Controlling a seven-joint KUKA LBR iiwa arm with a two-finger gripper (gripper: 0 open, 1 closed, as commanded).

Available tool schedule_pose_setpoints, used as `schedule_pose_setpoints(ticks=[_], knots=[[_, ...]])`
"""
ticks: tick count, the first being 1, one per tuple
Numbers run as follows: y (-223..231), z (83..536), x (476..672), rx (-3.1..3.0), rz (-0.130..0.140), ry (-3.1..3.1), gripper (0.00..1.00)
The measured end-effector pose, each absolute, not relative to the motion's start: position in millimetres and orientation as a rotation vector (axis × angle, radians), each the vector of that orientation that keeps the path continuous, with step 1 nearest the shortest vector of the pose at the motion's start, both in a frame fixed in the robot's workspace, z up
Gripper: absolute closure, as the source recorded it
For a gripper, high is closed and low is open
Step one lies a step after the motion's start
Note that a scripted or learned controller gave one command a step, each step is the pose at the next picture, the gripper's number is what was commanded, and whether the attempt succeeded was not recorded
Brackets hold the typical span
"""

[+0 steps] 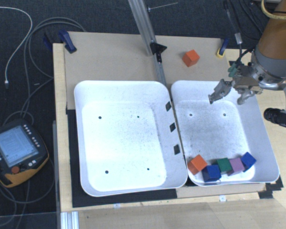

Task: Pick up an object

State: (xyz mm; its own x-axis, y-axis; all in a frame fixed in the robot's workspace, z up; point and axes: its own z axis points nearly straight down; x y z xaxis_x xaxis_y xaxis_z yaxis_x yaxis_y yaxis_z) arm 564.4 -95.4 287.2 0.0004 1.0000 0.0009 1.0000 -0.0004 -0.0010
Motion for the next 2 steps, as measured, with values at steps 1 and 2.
schedule_pose_setpoints(ticks=[1, 2], knots=[[-95.0, 298.5, 565.1, -2.221, -0.004, -2.223, 1.00], [-75.3, 319.9, 517.6, -2.217, -0.001, -2.223, 1.00]])
